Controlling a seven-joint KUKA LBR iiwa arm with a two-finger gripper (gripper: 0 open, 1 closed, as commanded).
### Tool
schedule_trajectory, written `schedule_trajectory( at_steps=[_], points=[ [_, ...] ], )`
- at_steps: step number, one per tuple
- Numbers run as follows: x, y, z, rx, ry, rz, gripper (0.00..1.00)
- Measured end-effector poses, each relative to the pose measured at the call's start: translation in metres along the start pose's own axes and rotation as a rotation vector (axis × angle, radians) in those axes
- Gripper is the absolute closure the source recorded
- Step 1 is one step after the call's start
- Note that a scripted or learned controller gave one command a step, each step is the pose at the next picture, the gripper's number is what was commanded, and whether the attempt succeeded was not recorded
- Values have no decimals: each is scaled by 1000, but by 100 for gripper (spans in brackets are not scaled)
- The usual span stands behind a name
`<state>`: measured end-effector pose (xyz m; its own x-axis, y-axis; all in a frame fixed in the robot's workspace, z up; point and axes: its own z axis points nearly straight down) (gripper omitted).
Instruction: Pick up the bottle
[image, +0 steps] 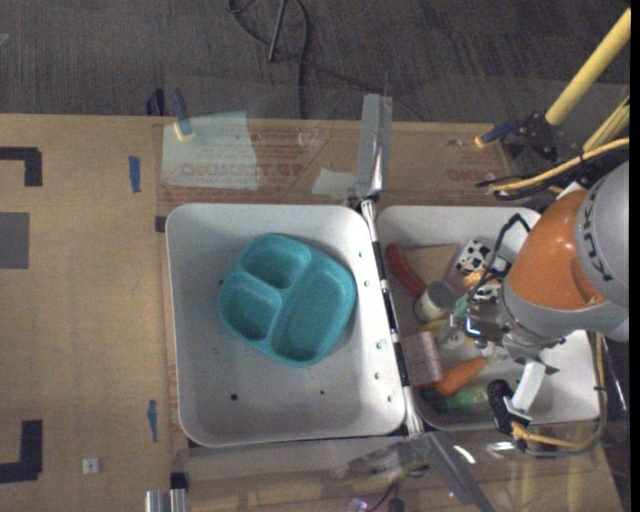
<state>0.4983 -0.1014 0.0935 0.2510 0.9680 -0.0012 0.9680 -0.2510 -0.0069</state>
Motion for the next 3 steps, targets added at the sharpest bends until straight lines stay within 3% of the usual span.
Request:
schedule_trajectory(
  at_steps=[1, 2, 3],
  points=[
    [-87, 18, 5, -18, 2, 164, 0],
    [-48, -4, 5, -20, -3, 150, 0],
    [-51, -5, -2, -16, -7, 155, 100]
  ],
)
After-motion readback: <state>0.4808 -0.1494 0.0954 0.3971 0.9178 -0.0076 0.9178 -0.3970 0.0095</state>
